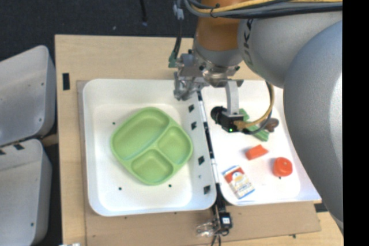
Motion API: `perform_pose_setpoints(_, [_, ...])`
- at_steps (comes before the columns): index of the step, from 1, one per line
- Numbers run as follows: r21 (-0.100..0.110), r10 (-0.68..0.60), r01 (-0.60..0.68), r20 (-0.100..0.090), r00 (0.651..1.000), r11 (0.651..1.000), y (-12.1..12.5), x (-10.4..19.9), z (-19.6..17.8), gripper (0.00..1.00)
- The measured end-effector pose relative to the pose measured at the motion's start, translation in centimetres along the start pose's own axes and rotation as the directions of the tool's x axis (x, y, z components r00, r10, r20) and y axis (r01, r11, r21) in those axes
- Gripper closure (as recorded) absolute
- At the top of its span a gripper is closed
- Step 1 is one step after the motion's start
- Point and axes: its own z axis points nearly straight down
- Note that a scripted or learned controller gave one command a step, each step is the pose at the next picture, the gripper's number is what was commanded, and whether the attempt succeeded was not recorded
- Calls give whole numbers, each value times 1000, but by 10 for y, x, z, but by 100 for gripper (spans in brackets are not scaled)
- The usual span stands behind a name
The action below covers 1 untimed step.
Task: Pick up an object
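Small red-and-white printed carton (238, 181) sits near its shallow white bin's (271, 190) front edge. Claw (187, 89) hangs over the back rim, can't tell if it's clenched.

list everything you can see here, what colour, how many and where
bench: 1, pale wood, under both bins
left bin: 1, white, on the bench
right bin: 1, white, beside the left bin
plate: 1, green, three compartments, in the left bin
block: 1, orange-red, middle of the right bin
round thing: 1, orange-red, right bin, next to the block
small box: 1, white with blue and red, front of the right bin
green thing: 1, partly hidden, back of the right bin
arm: 1, grey with an orange band, reaching in from the right
gripper: 1, grey metal, over the back end of the divide between the bins
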Motion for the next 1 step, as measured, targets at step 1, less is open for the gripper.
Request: perform_pose_setpoints(1, [0,4,-4,1,1000,1000,0,-3,0,0])
